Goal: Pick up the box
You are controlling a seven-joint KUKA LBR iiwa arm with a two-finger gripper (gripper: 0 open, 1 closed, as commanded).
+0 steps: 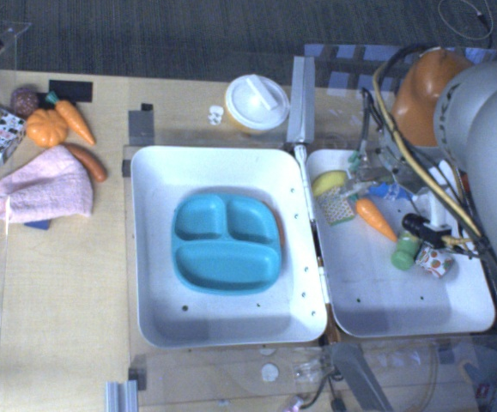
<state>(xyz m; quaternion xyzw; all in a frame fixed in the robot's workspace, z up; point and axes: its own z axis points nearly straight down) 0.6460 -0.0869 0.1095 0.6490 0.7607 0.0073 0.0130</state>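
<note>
The gripper [364,175] hangs low over the right bin's [420,316] far-left corner; cables blur it, so I cannot tell whether it grips anything. What is probably the box [338,207], small and speckled, lies just beside it toward the bin's near side, between a yellow piece [328,181] and a carrot [375,218].
</note>
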